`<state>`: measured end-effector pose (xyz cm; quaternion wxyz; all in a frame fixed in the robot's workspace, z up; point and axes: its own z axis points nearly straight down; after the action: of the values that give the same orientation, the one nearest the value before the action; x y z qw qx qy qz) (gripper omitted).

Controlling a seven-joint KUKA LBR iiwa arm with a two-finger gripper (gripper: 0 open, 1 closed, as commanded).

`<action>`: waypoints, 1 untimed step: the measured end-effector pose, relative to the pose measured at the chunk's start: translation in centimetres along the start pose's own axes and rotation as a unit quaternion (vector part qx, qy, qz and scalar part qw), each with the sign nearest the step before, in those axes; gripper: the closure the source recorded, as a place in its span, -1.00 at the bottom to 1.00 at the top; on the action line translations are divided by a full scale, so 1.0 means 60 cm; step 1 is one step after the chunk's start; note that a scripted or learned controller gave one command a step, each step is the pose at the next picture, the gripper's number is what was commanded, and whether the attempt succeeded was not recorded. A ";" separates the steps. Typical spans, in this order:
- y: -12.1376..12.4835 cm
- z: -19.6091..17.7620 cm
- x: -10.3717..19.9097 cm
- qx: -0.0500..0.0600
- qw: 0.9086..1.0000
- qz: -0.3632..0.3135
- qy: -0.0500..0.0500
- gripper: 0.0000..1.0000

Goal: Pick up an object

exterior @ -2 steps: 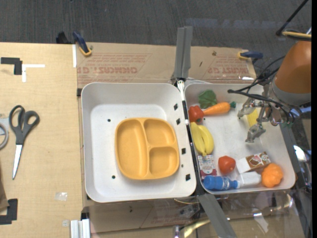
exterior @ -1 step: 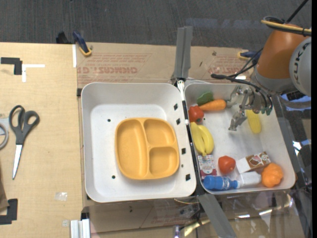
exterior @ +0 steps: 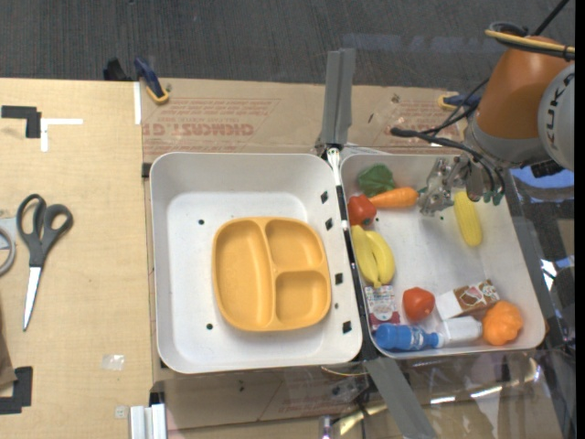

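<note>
The likeliest target is the long yellow corn-like toy (exterior: pixel 468 219), lying lengthwise near the back of the right-hand white bin (exterior: pixel 524 273), just beside the gripper (exterior: pixel 437 195). The gripper hangs low over the bin's back corner, between that yellow piece and the orange plastic carrot (exterior: pixel 396 198). Its metal parts blur together at this slant, so I cannot tell whether it is spread or closed, and nothing is visibly caught in it.

By that reading the pick is not yet made: every toy rests on the bin floor, and closing on one and lifting it remain to be done.

Farther out in the same bin lie a green leafy piece (exterior: pixel 375 178), a yellow banana bunch (exterior: pixel 375 256), a red tomato (exterior: pixel 418 302), a blue bottle (exterior: pixel 402 338) and a small orange fruit (exterior: pixel 502 324). The left white bin (exterior: pixel 174 245) holds a yellow divided plate (exterior: pixel 271 273). Grey-handled scissors (exterior: pixel 38 245) lie well apart on the wooden surface (exterior: pixel 82 337).
</note>
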<state>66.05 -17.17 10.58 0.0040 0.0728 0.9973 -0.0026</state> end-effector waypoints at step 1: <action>0.002 -0.337 0.026 -0.002 0.998 0.059 0.001 1.00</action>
<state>64.37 -16.70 30.77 0.0031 0.1316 0.9913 -0.0005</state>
